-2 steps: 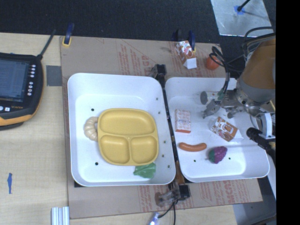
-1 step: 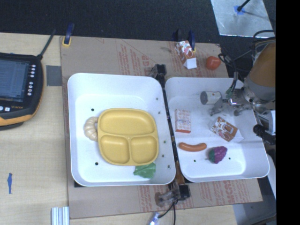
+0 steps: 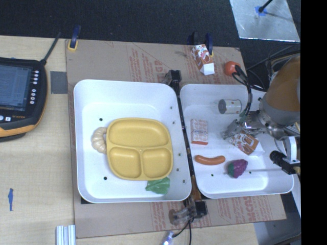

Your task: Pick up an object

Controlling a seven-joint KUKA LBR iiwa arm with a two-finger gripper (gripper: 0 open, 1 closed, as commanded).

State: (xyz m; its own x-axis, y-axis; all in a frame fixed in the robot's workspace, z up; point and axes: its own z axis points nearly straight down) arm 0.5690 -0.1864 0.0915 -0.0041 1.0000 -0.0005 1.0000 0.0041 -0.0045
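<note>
One arm (image 3: 283,93) reaches in (from right), tool (image 3: 236,131) over snack packet (image 3: 245,143)

Left of our claw (image 3: 236,131) we have bare floor in the right bin (image 3: 214,188), hemmed by the red-and-white packet (image 3: 199,131), the sausage (image 3: 209,160) and the purple piece (image 3: 237,168) below; the grey cylinder (image 3: 229,106) stands just above

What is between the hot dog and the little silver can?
In the camera view, the flat red-and-white packet lies roughly between the hot dog and the can, a bit to the left of the line. The rest is bare white bin floor.
</note>
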